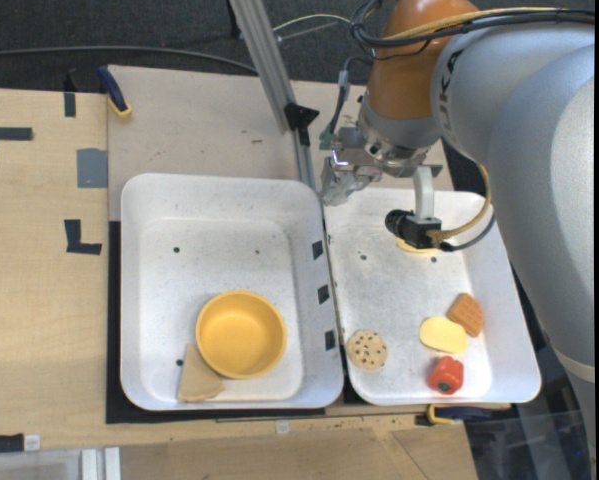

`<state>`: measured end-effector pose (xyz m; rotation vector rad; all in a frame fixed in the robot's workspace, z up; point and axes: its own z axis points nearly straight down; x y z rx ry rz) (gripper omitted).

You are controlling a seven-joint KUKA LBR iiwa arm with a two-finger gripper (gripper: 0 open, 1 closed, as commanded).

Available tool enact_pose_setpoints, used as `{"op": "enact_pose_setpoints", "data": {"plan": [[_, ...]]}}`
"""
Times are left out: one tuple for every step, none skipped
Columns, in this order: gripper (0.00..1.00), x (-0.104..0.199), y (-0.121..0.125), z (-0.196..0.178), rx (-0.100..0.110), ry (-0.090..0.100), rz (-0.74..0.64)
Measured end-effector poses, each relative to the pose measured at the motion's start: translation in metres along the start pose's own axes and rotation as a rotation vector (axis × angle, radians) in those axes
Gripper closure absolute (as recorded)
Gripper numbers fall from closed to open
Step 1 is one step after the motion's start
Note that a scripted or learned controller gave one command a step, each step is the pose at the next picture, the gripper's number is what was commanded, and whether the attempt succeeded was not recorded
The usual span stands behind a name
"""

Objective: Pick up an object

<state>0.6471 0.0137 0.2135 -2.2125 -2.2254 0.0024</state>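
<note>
Your end effector [339, 183] hovers at right bin [499, 268] far-left corner, grip state unclear; cookie [366, 349] probably nearest target, toward bin's near edge.

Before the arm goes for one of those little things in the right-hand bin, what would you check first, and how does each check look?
1. Things to pick are in the right bin: ok. A cookie, a yellow piece, an orange waffle-like piece and a red piece lie near its front.
2. Cookie has free space around it: ok, it lies apart from the rest.
3. Yellow, orange and red pieces are separated: not ok, they crowd together, touching or nearly so.
4. Pincer is over a target: not ok, it sits at the bin's back edge, far from them.
5. Pincer is open and empty: cannot tell.
6. Left bin's yellow bowl is out of the way: ok.
</note>
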Motion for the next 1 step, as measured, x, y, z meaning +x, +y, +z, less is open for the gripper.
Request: {"op": "enact_pose_setpoints", "data": {"plan": [[1.0,0.0501,-0.0197,-0.0121,-0.001,0.001,-0.001]]}}
